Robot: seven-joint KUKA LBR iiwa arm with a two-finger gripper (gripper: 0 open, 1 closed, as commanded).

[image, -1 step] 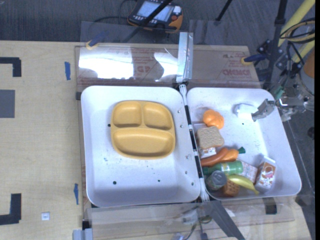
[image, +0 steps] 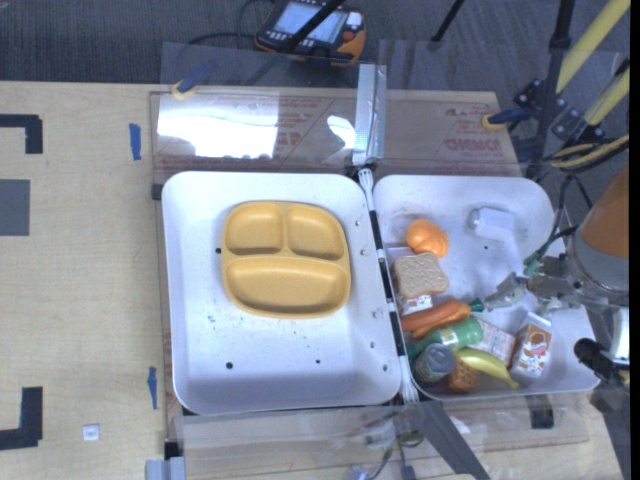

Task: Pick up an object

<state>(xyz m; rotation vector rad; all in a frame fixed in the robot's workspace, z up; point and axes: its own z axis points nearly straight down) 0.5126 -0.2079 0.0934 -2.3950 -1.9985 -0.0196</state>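
A yellow divided tray (image: 287, 258) is seen centred in the left bin (image: 190, 298). Toy foods, among them a carrot (image: 435, 317) and a banana (image: 486, 367), are clustered along the right bin's (image: 530, 200) left wall and near edge. The gripper (image: 520, 286) is positioned over that bin's right side; its state cannot be told.

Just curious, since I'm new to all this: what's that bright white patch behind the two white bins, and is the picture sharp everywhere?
In the camera view, the white patch is glare on a clear sheet behind the left bin; the yellow tray looks fairly crisp, while the claw over the right bin is small and hard to make out.
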